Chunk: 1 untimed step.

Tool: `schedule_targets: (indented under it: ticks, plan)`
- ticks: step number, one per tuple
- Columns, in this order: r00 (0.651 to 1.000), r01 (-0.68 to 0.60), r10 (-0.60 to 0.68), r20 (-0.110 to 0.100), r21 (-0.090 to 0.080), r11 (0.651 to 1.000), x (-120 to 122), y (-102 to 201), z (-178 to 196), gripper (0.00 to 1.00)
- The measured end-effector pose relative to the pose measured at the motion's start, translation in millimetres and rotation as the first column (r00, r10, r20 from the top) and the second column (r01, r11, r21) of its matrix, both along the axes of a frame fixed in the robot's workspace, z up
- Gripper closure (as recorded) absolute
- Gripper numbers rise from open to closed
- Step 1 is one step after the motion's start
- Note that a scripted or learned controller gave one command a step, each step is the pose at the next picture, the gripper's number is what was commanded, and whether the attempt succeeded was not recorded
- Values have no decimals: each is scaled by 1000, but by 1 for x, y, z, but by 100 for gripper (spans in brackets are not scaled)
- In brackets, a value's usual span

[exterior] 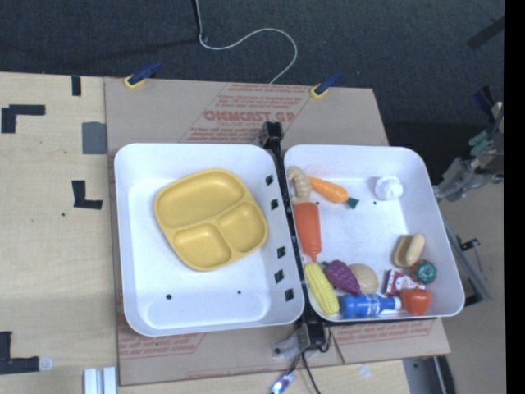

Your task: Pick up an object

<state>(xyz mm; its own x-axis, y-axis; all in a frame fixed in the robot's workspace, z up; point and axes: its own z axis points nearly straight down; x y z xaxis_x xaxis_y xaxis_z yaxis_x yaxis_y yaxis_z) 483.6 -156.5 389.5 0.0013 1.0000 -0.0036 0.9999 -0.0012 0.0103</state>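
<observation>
Cardboard-covered bench, two white bins. Near me in the right bin: blue bottle, corn, then carrot. Yellow divided plate in the left bin. Gripper hangs off right edge, fingers unreadable.

Dark carpet, wood bench w/ cardboard sheet
</observation>
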Motion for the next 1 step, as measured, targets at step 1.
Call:
schedule_targets:
  ticks: [1]
  plan:
    - [1000, -8, 8, -11, 5, 1000, 0, 65, 0, 100]
